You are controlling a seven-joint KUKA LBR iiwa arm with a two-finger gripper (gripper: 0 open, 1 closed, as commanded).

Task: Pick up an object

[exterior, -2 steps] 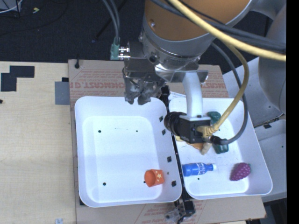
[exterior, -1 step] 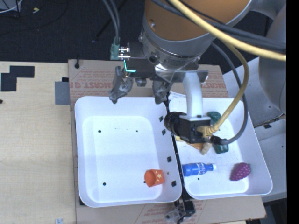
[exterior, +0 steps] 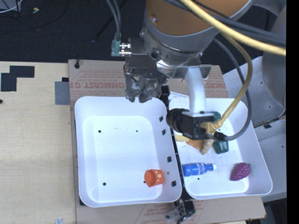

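The gripper (exterior: 141, 93) hangs over the far rim of the left bin (exterior: 88, 148); I cannot tell its state. An orange cup (exterior: 154, 177) lies there; the right bin (exterior: 258, 171) holds a blue bottle (exterior: 197, 169) and purple grapes (exterior: 240, 171).

This is a robotics lab, set up for grasping trials. A large grey and orange arm (exterior: 196, 17) with looped cables (exterior: 233, 106) fills the view from 12 to 2 o'clock. Below it two white bins (exterior: 121, 139) sit side by side on a cardboard sheet (exterior: 98, 80) laid on a pale wooden bench (exterior: 32, 139). Small toy props, including a blue bottle (exterior: 198, 169), lie at 5 o'clock.
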